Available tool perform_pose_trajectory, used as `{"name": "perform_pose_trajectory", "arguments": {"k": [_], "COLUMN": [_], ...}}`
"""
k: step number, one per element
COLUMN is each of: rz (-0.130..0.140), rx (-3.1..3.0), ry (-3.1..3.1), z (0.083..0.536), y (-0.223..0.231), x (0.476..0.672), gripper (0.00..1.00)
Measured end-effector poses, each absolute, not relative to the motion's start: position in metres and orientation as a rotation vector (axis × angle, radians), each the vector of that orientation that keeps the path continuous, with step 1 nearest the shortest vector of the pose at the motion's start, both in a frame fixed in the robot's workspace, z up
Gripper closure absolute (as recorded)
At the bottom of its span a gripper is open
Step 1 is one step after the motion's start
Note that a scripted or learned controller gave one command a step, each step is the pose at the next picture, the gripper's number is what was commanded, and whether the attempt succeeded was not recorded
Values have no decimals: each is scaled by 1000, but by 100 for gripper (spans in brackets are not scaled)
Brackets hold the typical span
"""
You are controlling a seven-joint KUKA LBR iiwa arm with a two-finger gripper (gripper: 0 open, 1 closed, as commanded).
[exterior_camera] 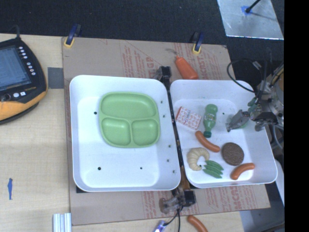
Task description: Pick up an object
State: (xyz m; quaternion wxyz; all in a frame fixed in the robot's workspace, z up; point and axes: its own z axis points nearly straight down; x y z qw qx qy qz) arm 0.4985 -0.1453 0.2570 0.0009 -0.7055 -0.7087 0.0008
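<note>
From my remote seat, the robot's body looks like a cluster of grey and silver metal parts at the right side of the view, with a small yellowish patch near its top. The gripper [240, 120] is dark grey, with short angular fingers [235, 122] and a paler metal block behind them. A thin black cable [240, 81] curves in a loop beside it.

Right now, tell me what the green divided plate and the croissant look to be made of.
The green divided plate: likely moulded plastic, matte to satin, judging by its even pale green and soft rounded compartment ridges. The croissant: probably a plastic or rubbery toy, given its smooth, uniform tan-cream surface; the view is too small to tell which.
</note>
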Motion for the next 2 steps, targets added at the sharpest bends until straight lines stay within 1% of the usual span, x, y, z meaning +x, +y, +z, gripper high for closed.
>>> {"name": "perform_pose_trajectory", "arguments": {"k": [1, 2], "rz": [5, 6], "rx": [-2213, -2208], "ry": [-2225, -2233], "z": [106, 116], "y": [-157, -158], "x": [476, 477], "gripper": [0, 100]}}
